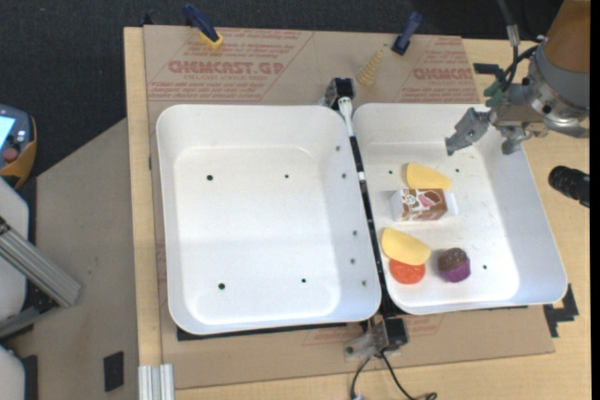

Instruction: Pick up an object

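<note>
While the arm (562,61) reaches in from the right, its hand (487,134) hangs over the far part of the right bin (525,239), fingers spread wide with nothing between them. Below it lie a yellow wedge (427,175), a printed packet (424,203), a yellow piece (405,245), a red piece (407,272) and a purple piece (455,264). Cardboard (244,61) on the surface reads "CHEMCAST".

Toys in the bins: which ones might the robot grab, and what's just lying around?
For the job (right bin):
hand
yellow wedge
brown-and-white packet
yellow piece
orange-red piece
purple piece

Just lying about:
left bin
blue clamps
cardboard sheet
</note>
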Action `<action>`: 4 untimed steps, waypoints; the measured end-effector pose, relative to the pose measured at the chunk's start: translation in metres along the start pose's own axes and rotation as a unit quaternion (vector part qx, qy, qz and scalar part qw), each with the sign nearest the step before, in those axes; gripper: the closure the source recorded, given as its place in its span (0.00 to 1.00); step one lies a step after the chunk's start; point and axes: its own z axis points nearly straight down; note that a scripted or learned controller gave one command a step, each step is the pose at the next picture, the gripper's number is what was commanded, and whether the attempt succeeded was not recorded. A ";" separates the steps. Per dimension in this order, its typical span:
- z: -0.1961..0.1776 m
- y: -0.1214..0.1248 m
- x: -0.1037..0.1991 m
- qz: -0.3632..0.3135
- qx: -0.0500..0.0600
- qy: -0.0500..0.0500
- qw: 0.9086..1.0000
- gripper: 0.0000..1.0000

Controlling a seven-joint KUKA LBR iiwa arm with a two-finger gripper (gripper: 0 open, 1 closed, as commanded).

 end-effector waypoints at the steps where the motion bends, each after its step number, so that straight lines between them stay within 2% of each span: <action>1: 0.134 0.002 0.006 0.000 0.007 0.002 1.000 0.00; 2: 0.183 0.021 -0.022 0.001 0.002 0.000 1.000 0.00; 3: 0.169 0.022 -0.022 0.001 0.000 0.000 1.000 1.00; 4: 0.026 0.043 -0.091 0.002 -0.009 -0.005 1.000 1.00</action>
